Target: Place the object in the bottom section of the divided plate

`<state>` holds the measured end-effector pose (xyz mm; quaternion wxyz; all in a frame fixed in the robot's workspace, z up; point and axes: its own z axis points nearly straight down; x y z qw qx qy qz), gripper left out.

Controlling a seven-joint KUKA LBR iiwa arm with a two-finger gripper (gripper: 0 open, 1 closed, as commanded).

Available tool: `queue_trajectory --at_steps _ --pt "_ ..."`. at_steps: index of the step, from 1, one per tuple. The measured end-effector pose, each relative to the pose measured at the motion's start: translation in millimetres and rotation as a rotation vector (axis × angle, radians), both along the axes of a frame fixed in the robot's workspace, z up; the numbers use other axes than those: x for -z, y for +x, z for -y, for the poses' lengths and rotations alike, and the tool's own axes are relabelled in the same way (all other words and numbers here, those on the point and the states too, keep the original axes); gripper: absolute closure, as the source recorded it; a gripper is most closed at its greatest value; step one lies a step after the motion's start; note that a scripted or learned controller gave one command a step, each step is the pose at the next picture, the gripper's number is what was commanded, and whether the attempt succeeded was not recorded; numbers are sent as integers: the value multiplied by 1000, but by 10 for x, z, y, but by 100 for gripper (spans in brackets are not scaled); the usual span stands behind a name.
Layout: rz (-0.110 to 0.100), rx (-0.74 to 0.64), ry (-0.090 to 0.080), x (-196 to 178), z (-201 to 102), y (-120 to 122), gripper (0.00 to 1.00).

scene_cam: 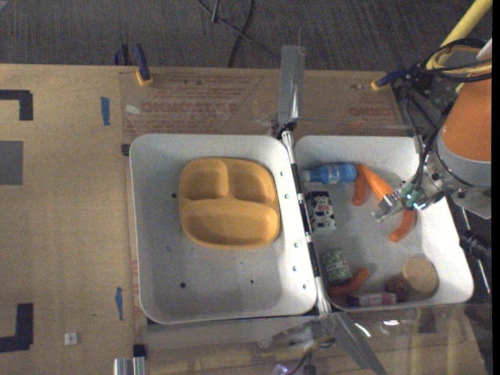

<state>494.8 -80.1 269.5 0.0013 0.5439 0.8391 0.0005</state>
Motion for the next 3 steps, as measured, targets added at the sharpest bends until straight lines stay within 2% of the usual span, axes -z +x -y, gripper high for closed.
queue_trajectory --at_steps 1,2,3 --pt "2 -119 -2 -949 880 -144 100" --pt "4 -289 -3 -1074 616 284 100" --pt "4 -276 -4 -1207 1344 530 100"
